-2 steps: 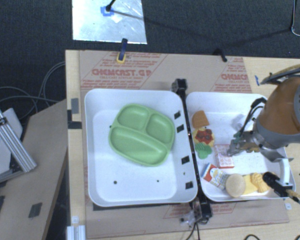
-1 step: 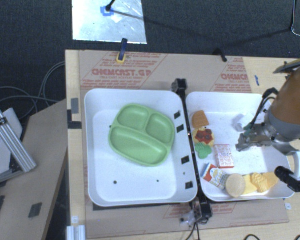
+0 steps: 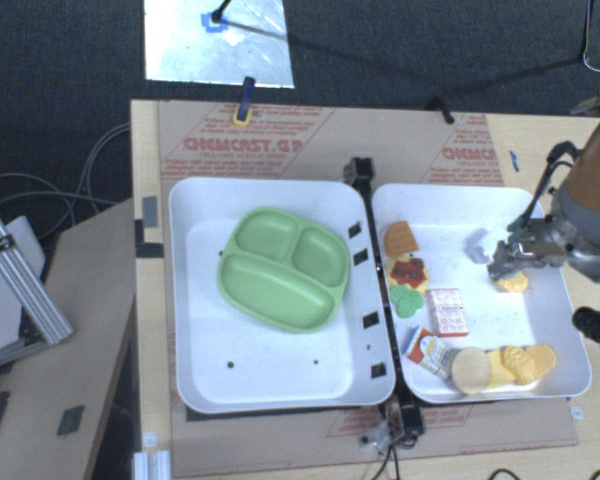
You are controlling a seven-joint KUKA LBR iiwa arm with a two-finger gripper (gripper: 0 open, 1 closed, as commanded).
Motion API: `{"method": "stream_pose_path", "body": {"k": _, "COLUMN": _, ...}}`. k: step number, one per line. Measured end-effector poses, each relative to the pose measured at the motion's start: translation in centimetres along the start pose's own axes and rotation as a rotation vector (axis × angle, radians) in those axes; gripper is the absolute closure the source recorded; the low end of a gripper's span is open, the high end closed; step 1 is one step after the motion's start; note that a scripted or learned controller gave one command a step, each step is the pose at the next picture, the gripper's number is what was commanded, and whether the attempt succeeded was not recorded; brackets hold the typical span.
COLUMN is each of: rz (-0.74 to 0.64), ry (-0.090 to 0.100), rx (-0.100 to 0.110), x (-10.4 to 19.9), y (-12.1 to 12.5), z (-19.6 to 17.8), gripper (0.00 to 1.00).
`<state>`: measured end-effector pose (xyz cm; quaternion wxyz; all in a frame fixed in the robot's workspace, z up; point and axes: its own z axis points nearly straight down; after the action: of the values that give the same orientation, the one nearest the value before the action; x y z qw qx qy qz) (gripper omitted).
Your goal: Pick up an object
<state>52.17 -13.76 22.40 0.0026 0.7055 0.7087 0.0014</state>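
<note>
A: Where is the hand [image 3: 515, 261] right now?

B: Low over the right bin [image 3: 540, 213], close to its right wall, directly above a small yellow piece [image 3: 513, 283]. It appears to touch that piece, but whether its fingers are apart or together I cannot tell.

A: What else lies in that bin?

B: Along the left wall, a brown piece [image 3: 400, 238], then a red piece [image 3: 409, 270], then a green piece [image 3: 406, 301] below it. A small red-and-white box [image 3: 447, 311] sits near the middle. By the front edge lie a flat packet [image 3: 428, 352], a pale round bun [image 3: 471, 370] and a yellow lump [image 3: 526, 363].

A: And the left bin [image 3: 195, 298]?

B: It carries a green divided plate [image 3: 284, 268], tilted slightly, roughly in the bin's middle.
</note>
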Motion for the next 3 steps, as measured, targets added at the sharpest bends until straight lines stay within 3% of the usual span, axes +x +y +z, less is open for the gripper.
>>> {"method": "stream_pose_path", "body": {"k": 1, "rz": 0.001, "ry": 0.001, "rx": 0.003, "x": 0.0, "y": 0.1, "z": 0.0, "gripper": 1.0}}
{"method": "stream_pose_path", "body": {"k": 3, "rz": -0.005, "ry": 0.004, "rx": 0.005, "x": 10.3, "y": 0.1, "z": 1.1, "gripper": 1.0}}
